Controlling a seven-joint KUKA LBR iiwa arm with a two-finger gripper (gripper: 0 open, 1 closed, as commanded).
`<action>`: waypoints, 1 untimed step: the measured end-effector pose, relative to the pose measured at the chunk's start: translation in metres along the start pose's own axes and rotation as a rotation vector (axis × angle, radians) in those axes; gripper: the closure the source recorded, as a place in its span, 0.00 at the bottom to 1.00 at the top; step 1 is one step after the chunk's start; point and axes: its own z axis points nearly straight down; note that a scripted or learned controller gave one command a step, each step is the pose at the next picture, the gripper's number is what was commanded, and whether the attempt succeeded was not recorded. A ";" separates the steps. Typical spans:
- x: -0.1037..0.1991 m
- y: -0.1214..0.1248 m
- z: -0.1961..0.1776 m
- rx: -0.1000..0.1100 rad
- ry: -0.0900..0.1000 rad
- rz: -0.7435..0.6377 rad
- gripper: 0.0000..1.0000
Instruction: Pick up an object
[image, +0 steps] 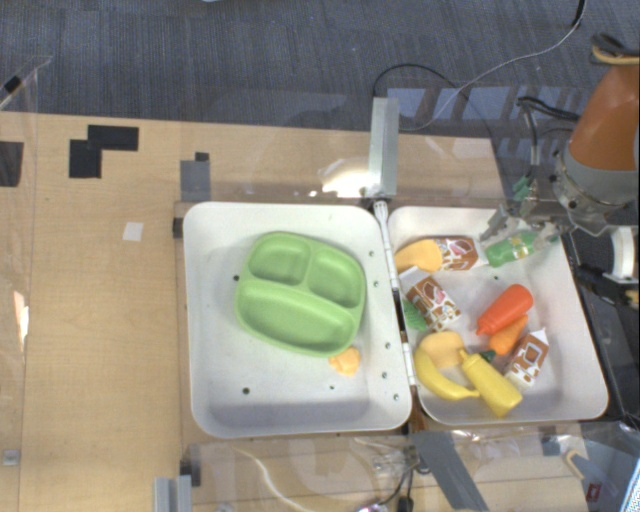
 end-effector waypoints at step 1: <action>0.021 0.040 0.087 -0.007 -0.002 -0.125 0.00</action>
